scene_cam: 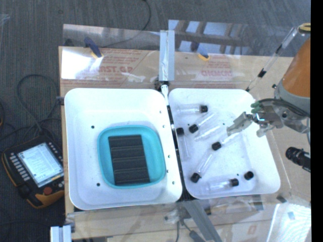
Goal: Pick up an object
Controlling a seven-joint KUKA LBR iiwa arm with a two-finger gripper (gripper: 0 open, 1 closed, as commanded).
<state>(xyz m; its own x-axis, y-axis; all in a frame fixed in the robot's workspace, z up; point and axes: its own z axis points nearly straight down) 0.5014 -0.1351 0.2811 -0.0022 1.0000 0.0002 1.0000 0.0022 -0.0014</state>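
Note:
Several clear plastic tubes with black caps lie scattered in the right white bin (262,185). One tube (195,109) lies near the bin's back. Another tube (225,140) is in the middle, its cap toward the left. A third tube (220,185) rests at the front. My gripper (248,129) hangs over the right part of this bin, just right of the middle tube. It is open, and nothing is between its fingers.
The left white bin (81,110) holds a blue tray (104,150) with a black ridged block (129,159) in it. A loose black cap (248,175) lies near the right bin's front right corner. A handheld controller (34,168) sits on the floor at left.

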